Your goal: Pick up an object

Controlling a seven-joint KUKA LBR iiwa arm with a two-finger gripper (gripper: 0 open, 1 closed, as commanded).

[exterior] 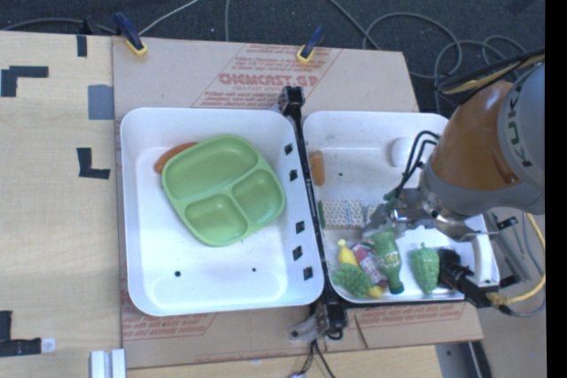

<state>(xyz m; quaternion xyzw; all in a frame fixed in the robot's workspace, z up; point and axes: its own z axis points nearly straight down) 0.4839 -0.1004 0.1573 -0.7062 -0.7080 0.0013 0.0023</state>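
Down at the near end of the right bin (372, 130), my gripper (392, 217) hangs low over a cluster of toys; how wide it stands I cannot tell. Just beneath it lies a green bottle (388, 259), its long axis running from my wrist toward the bin's near rim, slightly tilted. Beside it sit a green pepper (425, 270) and a yellow-and-pink piece (359, 257). Farther off, the left bin (142, 217) holds a green 3-compartment plate (223, 189) over something orange (170, 157).
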